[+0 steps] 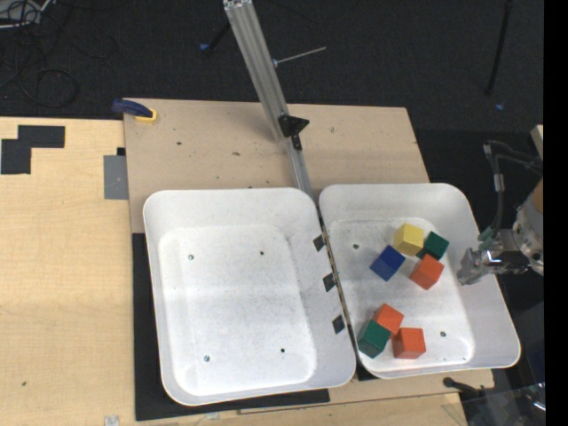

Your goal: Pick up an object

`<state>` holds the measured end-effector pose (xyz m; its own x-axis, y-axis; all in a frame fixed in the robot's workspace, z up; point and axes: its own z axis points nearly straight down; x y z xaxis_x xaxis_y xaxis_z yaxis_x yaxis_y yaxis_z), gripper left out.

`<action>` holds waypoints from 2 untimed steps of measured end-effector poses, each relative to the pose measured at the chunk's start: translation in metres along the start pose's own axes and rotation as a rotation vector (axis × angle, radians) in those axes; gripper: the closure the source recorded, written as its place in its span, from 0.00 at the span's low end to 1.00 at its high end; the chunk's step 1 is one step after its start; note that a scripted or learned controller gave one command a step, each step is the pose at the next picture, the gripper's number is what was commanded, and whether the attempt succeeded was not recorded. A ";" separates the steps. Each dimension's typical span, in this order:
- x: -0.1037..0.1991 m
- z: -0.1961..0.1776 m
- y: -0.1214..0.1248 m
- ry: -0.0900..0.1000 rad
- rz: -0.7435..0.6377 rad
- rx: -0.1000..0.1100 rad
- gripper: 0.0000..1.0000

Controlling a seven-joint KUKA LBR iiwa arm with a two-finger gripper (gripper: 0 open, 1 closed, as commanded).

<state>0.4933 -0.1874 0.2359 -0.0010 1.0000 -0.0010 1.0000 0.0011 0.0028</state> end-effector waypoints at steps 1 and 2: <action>0.054 0.011 0.019 0.004 -0.004 0.006 1.00; 0.109 0.021 0.036 0.004 -0.003 0.007 1.00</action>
<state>0.5295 -0.0785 0.2154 -0.0045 1.0000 0.0033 1.0000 0.0046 -0.0044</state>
